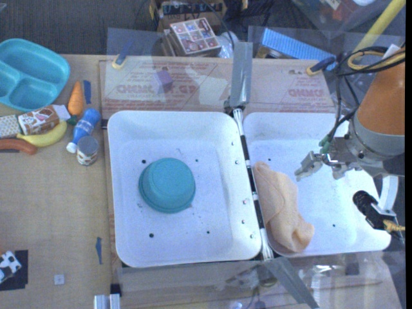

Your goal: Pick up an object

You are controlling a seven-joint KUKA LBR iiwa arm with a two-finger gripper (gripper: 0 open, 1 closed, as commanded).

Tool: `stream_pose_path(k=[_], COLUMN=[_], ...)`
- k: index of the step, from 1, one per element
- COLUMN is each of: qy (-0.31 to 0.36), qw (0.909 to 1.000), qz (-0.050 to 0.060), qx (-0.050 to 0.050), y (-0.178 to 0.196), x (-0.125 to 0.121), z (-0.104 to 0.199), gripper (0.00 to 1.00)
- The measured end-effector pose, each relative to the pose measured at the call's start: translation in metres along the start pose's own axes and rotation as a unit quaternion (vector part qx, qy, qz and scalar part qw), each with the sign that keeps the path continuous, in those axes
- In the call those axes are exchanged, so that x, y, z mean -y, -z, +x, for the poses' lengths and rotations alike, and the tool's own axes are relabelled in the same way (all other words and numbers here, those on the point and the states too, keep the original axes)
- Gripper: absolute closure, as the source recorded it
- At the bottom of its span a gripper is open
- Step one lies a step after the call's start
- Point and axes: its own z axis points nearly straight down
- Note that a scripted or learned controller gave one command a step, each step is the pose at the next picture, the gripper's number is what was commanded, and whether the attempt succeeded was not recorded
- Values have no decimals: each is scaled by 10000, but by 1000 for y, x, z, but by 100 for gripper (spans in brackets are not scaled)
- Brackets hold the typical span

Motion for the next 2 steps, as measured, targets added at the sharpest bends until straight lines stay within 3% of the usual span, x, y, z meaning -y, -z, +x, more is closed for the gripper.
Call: stream_pose_path(k=[1, 2], qy=[-168, -206], qw=[9999, 9998], qz=[-36, -81], qx=[1, 0], y=[-125, -131], x=[-21, -36], z=[10, 3], gripper=[0, 0])
